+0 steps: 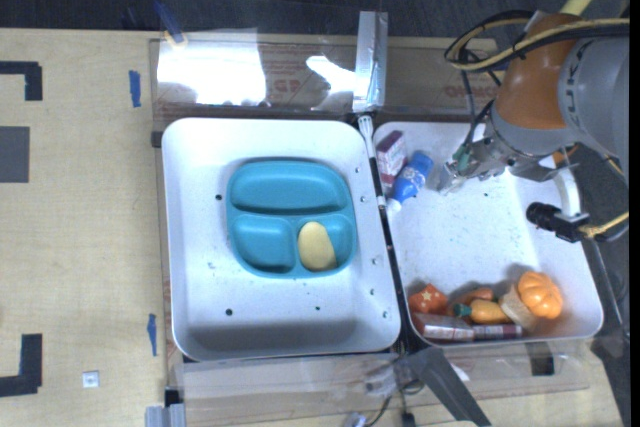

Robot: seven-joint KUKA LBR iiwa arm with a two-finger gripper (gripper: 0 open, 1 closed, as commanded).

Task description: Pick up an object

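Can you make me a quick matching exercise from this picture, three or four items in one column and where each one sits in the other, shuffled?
Things:
1. yellow egg-shaped object
2. orange pumpkin-like toy
3. blue bottle
4. blue divided tray

Places:
A. right bin, top left area
B. middle of the left bin
C. lower right compartment of the tray
D. right bin, bottom right corner

Pairs: 1-C, 2-D, 3-A, 4-B
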